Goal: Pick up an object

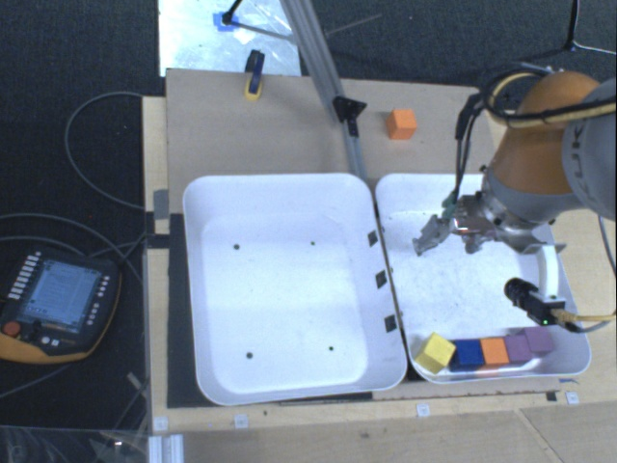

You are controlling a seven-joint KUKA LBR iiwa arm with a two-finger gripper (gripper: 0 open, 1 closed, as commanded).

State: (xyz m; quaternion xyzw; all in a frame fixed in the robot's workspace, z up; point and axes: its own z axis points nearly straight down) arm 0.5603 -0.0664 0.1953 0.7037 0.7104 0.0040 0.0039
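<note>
A dark carpeted floor surrounds a tan board counter (289, 133) that carries two shallow white plastic bins side by side. The left bin (280, 287) has a smooth, rounded rim and a few small dark dots on its floor. The right bin (424, 210) holds a row of small cubes along its near wall: a yellow block (435, 352) tilted at the left end, then a blue block (469, 354), an orange block (495, 351) and a purple block (522, 345), each touching its neighbour. Another orange cube (402, 123) sits on the bare counter behind the right bin. The grey arm with its orange band (540, 133) reaches in from the right, and its hand (431, 235) hangs over the middle of the right bin, well apart from the row of blocks; whether its fingers are spread or closed cannot be told, and nothing is seen between them. A teach pendant (56, 302) lies on the floor to the left, with cables looping around it. A metal pole (318, 56) slants across the back of the counter.
</note>
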